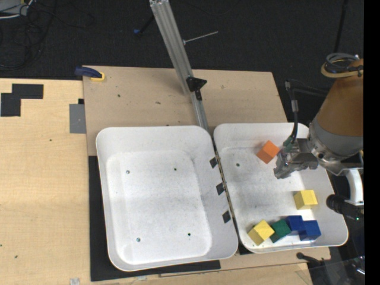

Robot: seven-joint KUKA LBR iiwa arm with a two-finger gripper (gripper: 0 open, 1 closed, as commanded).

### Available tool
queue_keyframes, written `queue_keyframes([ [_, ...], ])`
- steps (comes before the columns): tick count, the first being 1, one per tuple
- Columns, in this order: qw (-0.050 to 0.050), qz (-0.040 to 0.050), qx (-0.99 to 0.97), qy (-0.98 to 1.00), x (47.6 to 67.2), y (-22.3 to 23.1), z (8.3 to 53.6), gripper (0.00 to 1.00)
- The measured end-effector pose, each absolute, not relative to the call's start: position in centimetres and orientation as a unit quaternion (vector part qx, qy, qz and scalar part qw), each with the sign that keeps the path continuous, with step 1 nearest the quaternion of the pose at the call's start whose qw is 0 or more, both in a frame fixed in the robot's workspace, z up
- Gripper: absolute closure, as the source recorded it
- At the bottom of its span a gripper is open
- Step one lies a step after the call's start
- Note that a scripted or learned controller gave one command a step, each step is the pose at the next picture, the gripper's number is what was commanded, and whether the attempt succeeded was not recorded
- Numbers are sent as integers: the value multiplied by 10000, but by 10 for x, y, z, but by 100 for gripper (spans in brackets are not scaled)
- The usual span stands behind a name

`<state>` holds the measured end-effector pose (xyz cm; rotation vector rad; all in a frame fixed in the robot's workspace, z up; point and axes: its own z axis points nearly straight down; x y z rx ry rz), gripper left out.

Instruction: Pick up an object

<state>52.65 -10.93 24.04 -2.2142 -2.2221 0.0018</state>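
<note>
The gripper (pixel 287 166) hangs over the right bin (pixel 249 136), just beside the orange block (pixel 268 151); whether it is open or closed, I cannot tell

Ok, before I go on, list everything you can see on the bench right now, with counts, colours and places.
Bins: 2, white, side by side; left bin, right bin.
Orange block: 1, right bin, upper middle, just left of the gripper.
Yellow blocks: 2, right bin; one by the right wall, one at the near edge.
Green block: 1, near edge.
Blue blocks: 2, near right corner, touching.
Aluminium bar: 1, silver, slanting behind the bins.
Clamp: 1, blue and yellow, far left bench corner.
Gripper: 1, grey, over right bin.
</note>
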Motion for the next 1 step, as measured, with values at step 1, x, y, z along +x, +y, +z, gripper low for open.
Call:
queue_keyframes([
  [1,19,6,-7058,-7084,539,-64,236,100],
])
